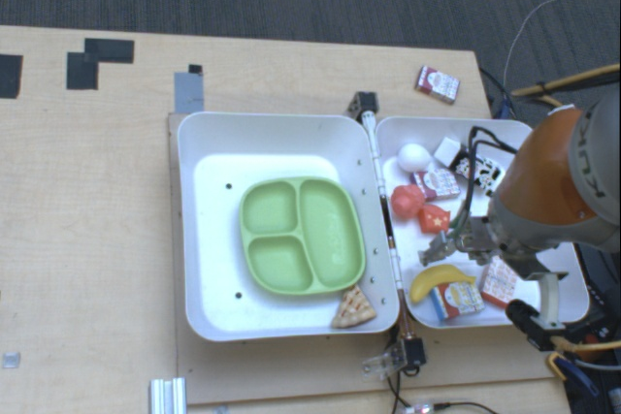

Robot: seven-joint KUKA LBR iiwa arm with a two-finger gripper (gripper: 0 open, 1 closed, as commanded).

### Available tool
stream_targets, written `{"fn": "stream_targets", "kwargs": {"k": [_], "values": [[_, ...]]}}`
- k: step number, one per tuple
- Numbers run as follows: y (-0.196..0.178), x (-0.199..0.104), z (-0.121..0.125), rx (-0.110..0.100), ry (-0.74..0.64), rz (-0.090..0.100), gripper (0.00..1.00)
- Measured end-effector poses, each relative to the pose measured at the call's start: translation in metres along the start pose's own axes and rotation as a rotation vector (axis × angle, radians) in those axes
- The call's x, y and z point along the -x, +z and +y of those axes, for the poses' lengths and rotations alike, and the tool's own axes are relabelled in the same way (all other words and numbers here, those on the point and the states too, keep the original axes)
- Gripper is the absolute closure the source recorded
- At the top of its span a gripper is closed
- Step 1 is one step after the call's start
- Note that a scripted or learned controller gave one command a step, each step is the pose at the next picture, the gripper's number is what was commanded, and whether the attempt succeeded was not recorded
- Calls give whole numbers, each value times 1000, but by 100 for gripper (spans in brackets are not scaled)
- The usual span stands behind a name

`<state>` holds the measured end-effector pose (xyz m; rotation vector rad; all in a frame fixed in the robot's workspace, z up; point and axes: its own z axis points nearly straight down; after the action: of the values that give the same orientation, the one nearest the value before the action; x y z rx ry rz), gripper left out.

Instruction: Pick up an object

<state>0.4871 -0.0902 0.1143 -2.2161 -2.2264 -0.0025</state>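
Tool (439, 249) hovers low in right bin (572, 305), just at 12 o'clock of banana (437, 283). Finger state: cannot tell. Nothing visibly lifted; pick not yet done.

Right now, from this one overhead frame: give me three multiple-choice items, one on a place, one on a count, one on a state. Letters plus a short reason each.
1. Where does the pizza slice lie?
A. in the left bin, beside the green tray's near right corner
B. inside a tray compartment
C. in the right bin

2. How many compartments has the green tray?
A. two
B. three
C. four

3. How does the banana stand to the gripper?
A. lifted clear of the bin
B. out on the bench
C. lying in the right bin, just below the gripper

Key: 1 A, the slice rests on the bin floor against the tray's outer edge. 2 B, two ridges split it into three wells. 3 C, it rests on the bin floor.
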Motion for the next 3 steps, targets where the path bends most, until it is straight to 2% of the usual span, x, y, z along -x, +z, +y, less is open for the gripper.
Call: {"fn": "stream_targets", "kwargs": {"k": [1,2,3], "values": [[28,-6,1,4,3,-2,0],[16,-6,4,10,1,-2,100],[27,92,73,9,3,-7,100]]}}
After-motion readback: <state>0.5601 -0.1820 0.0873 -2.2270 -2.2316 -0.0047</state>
